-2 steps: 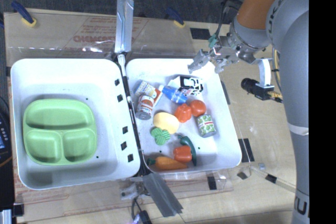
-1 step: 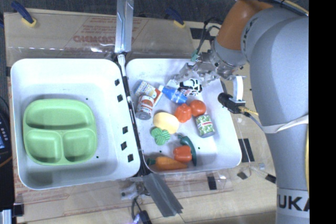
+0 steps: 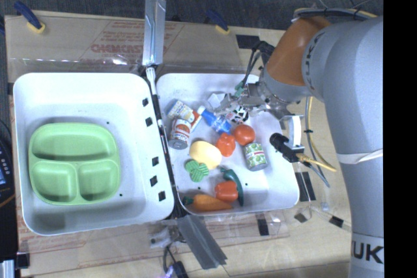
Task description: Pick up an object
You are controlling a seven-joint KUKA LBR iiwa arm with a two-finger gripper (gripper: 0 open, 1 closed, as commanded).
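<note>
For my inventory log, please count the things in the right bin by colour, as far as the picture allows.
Red or orange: 4, namely tomato, small orange piece, red pepper, carrot
Yellow: 1, lemon
Green: 1, ridged piece
Blue: 1, packet
Cans: 3, at
Total: 10; the black-and-white item near the gripper is unclear.
</note>
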